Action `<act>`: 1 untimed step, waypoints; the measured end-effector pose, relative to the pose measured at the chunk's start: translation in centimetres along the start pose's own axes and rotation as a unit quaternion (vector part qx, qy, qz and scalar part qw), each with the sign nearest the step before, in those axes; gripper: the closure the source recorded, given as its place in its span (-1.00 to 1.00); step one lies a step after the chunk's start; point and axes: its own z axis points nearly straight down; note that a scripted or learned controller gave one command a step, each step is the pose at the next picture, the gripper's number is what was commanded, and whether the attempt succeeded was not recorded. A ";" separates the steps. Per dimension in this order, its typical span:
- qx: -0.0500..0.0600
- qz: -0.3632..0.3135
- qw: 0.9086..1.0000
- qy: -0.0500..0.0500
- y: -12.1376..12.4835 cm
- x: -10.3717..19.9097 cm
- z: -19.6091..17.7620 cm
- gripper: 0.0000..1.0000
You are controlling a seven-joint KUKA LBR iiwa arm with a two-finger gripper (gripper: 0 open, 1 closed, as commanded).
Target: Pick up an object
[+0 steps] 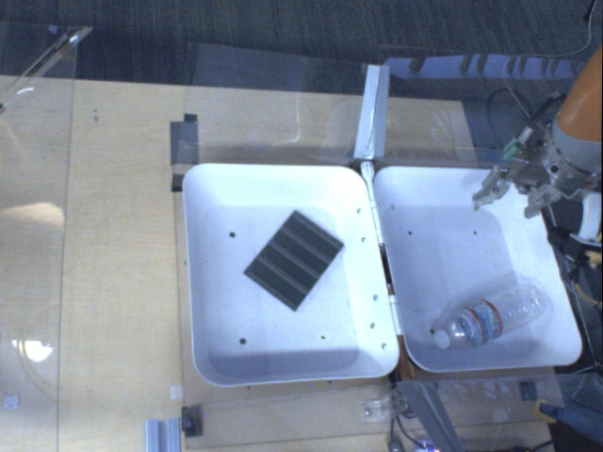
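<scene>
A clear plastic bottle [490,318] with a white cap and a red-and-blue label lies on its side in the front of the right bin [424,224]. A dark grey ribbed rectangular pad [294,259] lies flat in the middle of the left bin [217,205]. My gripper [513,190] hangs over the right bin's far right corner, well behind the bottle. Its two fingers stand spread apart with nothing between them.
A metal post [371,111] rises behind the seam where the two bins meet. Cables and the arm's base [575,243] crowd the right edge. Wooden bench top [94,252] stretches to the left of the bins.
</scene>
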 end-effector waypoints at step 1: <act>0.001 -0.093 0.996 0.001 -5.7 6.4 10.5 -1.00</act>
